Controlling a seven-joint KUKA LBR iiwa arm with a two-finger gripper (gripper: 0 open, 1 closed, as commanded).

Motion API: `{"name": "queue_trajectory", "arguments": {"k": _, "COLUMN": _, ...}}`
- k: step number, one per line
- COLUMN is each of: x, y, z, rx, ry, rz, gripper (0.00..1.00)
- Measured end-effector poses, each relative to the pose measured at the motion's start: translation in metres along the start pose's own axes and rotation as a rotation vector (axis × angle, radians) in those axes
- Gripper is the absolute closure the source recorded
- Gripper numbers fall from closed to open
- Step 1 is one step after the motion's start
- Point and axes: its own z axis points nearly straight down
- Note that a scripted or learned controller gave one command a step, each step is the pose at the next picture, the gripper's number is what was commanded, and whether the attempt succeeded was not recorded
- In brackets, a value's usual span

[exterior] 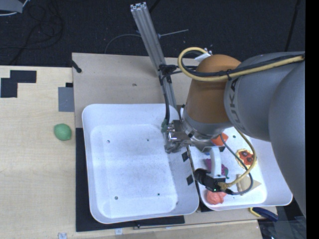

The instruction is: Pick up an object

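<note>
Two shallow white bins side by side on a pale wooden counter point(30, 158), over a black mat point(79, 183). Grey arm point(269, 98) in from the view's right, orange band point(212, 91) above the wrist, lowered over the left part of the right bin point(279, 199). Jaws down inside that bin, mostly hidden beneath the wrist; cannot tell how far open, nor whether anything sits between them. Several small things in the right bin: a pink lump point(215, 197) close to the front rim, near the jaws; an orange-red piece point(218, 139) half hidden at the wrist's edge; an orange item with dark spots point(244, 156) further right; a tan wedge point(247, 185) just right of the pink lump. Left bin point(94, 133) close beside the right one along its side wall. Green ball point(63, 132) out on the counter, left of the left bin, well apart from the arm. Slanted aluminium bar point(149, 39) behind the bins, running down toward the wrist.
</note>
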Motion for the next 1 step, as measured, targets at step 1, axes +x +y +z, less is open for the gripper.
{"name": "queue_trajectory", "arguments": {"k": 1, "x": -0.0018, "y": 0.0003, "z": 0.0000, "rx": 0.000, "ry": -0.001, "rz": 0.003, "gripper": 0.00}}
